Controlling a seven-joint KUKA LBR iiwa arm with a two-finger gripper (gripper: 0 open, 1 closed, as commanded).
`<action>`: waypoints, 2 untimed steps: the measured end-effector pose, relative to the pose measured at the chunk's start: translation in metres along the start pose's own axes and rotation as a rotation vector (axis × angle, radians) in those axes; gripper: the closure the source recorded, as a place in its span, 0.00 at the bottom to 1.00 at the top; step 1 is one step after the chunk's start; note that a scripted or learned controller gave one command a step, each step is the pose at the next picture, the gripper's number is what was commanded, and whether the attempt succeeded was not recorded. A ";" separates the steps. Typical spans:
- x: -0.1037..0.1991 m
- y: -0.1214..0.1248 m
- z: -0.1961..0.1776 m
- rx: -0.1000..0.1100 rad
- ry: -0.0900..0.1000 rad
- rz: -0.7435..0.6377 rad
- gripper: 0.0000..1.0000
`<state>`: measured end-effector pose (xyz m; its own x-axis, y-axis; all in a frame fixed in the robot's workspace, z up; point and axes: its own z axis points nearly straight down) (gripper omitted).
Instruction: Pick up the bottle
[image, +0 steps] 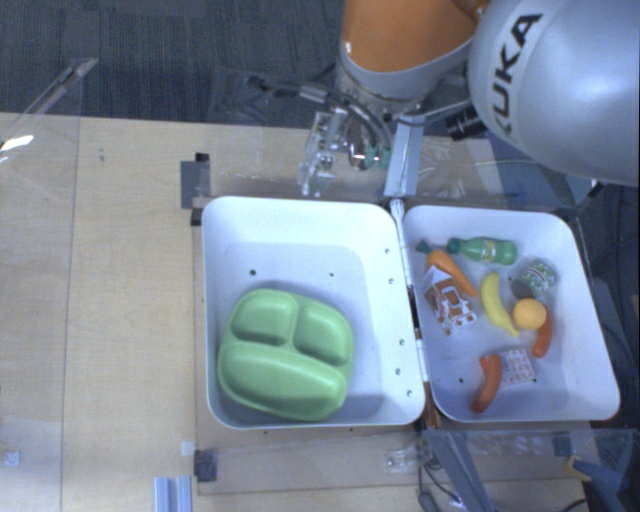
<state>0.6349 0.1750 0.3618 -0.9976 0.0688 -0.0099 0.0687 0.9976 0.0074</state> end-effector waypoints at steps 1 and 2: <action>-0.002 0.001 -0.011 -0.004 -0.006 0.001 1.00; -0.004 0.002 -0.023 -0.009 -0.013 0.002 1.00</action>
<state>0.6385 0.1770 0.3843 -0.9972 0.0706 -0.0234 0.0702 0.9974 0.0165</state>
